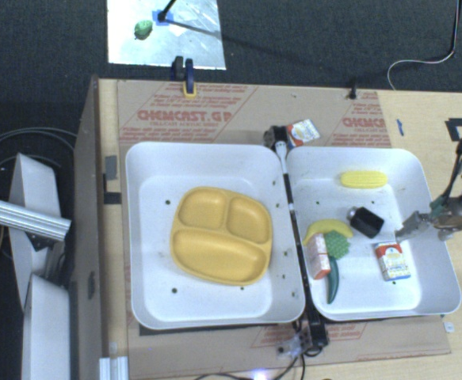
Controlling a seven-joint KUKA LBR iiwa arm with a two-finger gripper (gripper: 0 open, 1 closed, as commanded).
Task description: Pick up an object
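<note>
You get bright, even light from above here. The two shallow white plastic bins (215, 161) glow almost too white, with soft, faint shadows. The shiny silver sheet (166, 20) at the top throws glare. The dark carpet floor (32, 46) looks grainy, and the whole picture is a little fuzzy.

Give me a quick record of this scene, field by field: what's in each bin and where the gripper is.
left bin: yellow divided tray
right bin: corn cob, black block, banana, green toy, small carton, red and white box
gripper: over right bin's right side, near the red and white box, nothing seen held
outside bins: small packet behind them
</note>
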